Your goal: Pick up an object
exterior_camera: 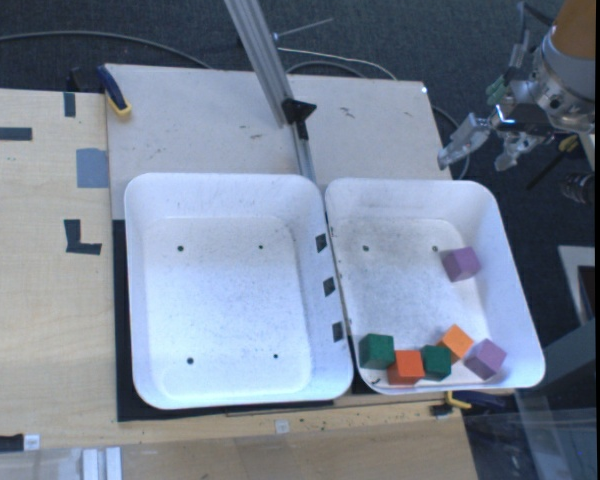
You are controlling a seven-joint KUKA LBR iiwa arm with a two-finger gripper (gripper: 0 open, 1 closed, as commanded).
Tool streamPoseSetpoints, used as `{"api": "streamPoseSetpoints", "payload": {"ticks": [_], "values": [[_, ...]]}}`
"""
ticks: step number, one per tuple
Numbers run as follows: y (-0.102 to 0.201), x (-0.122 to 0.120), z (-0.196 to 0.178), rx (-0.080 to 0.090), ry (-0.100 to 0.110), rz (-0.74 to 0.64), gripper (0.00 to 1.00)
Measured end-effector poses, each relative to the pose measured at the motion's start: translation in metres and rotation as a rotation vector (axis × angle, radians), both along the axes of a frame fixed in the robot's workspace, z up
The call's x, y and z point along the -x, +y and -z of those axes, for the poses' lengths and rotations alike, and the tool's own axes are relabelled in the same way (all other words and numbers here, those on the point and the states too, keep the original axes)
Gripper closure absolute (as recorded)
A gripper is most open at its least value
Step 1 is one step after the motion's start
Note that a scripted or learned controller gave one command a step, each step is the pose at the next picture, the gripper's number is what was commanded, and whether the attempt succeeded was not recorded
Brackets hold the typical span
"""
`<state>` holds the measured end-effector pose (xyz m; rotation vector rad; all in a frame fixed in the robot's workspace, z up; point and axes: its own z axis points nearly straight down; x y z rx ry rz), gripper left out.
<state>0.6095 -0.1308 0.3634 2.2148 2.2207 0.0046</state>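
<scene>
Two shallow white bins are set side by side on the desk (210, 118). The left bin (140, 268) is seen with only dark specks on its floor. In the right bin (480, 208), six small blocks are found. A purple block (461, 263) lies alone near the right wall, well apart from the rest. Along the near edge a cluster is formed: a dark green block (377, 350) at the left, a red-orange block (408, 365) just beside it, a second green block (437, 360) next, an orange block (458, 341) slightly behind that, and a second purple block (485, 358) at the right corner. The blocks in the cluster are packed closely, several of them touching.

The gripper (482, 143) is held above the desk beyond the far right corner of the right bin, well apart from every block. Its fingers (458, 145) are seen spread open, with nothing between them. The orange band of the arm (580, 13) is visible at the upper right.

A slanted metal rail (260, 48) runs from the top of the view down to the gap between the bins, and a yellow-and-blue clamp (114, 92) is fixed at the desk's far left corner
</scene>
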Motion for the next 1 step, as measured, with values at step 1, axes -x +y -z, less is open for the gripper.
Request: {"api": "streamPoseSetpoints", "payload": {"ticks": [1], "values": [[-0.0507, 0.0083, 0.2011, -0.002, 0.015, 0.003, 0.0]]}}
